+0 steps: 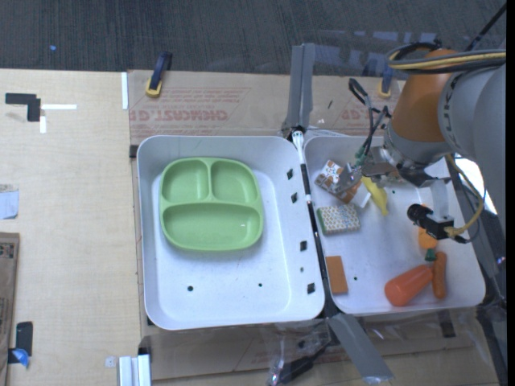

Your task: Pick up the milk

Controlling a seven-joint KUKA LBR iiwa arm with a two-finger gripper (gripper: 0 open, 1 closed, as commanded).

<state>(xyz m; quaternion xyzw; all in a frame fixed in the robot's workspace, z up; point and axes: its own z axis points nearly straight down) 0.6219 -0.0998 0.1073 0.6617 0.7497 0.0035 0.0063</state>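
The milk (329, 172) is a small white carton with brown and orange print. It lies tilted at the back left of the right bin (370, 296). My gripper (352, 186) is down in that bin, right beside the carton's right edge and seemingly touching it. The wrist and its cables hide the tips. The orange band of the arm (418, 107) sits above and to the right.
A yellow banana (376, 196) lies just right of the gripper. A speckled beige block (338, 219), a brown block (336, 273), a carrot (408, 286) and small orange pieces (438, 270) share the right bin. The left bin (161, 288) holds a green divided plate (212, 203).
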